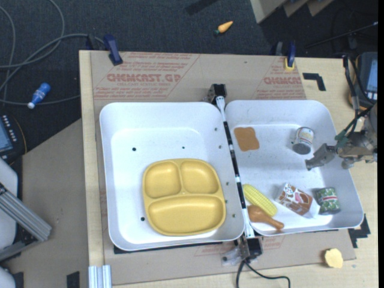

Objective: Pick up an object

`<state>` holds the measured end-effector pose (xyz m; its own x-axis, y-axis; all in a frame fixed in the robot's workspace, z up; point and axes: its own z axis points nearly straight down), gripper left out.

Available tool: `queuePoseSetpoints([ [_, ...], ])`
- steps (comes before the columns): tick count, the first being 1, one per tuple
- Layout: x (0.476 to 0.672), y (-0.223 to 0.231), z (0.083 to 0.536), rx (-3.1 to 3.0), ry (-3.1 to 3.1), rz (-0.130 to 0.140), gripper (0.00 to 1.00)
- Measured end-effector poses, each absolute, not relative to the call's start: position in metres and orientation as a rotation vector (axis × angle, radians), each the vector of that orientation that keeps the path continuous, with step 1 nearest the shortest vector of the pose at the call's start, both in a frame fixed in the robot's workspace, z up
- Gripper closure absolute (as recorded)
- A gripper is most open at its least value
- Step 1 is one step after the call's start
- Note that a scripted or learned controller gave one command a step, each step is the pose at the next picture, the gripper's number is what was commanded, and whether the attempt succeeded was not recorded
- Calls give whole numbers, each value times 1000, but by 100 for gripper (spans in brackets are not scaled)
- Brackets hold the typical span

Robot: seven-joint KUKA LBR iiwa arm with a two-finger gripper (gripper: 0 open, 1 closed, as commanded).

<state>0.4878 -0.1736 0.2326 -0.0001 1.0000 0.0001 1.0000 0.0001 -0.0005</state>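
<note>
The worktop (150, 77) is a pale board carrying two shallow white bins side by side. The left bin (120, 131) holds a yellow divided plate (183, 197) with three compartments, lying flat toward the near side. The right bin (276, 116) holds all the small things a pick could go for: a brown flat square (246, 138) near the far left corner, a small metal can (303, 140) on its side toward the far right, a yellow corn cob (260, 199) along the near left wall with an orange piece (265, 217) just beside it, a red and white packet (295, 199) next to those, and a green packet (327, 200) near the right wall.

The end effector (318, 156) reaches in over the right edge of the right bin, sitting between the can and the two packets and apart from all of them. Whether it is wide or narrow cannot be told, since its tip shows only as a dark blurred shape.

As for progress, nothing appears lifted: every object rests on the bin floor. The approach looks under way, while the descent onto a chosen object, the closing and the lift all remain to be done.
</note>
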Motion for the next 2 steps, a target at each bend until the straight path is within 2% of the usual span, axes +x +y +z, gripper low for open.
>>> queuePoseSetpoints([
  [1, 570, -217, 81, -2209, -2224, -21, 0],
  [2, 626, -217, 84, -2207, -2222, -10, 0],
])
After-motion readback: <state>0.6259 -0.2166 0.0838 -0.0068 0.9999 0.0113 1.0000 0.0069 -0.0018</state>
